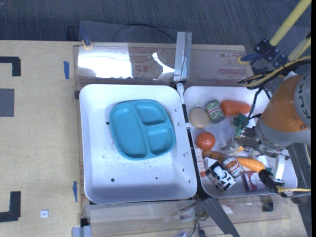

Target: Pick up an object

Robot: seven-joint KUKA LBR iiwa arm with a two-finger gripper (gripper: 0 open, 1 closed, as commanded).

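Observation:
The right bin [291, 179] holds several small items. At its back lie a beige egg-shaped piece [199, 117], a green can [215, 110] and an orange-red sausage shape [235, 106]. A red tomato [205, 140] sits left of centre, an orange carrot [251, 164] lies nearer the front, and a black-and-white piece [221, 177] rests at the front left. My gripper [242, 142] hangs low over the middle of this bin, just above the carrot and beside a teal piece [240, 120]. The wrist hides what lies under it.
The left bin [94, 172] carries a blue divided plate [142, 129]. Small bottles and a dark red packet [250, 181] crowd the right bin's front. A metal divider [181, 58] stands behind the bins. Yellow and black cables [276, 73] trail at the upper right.

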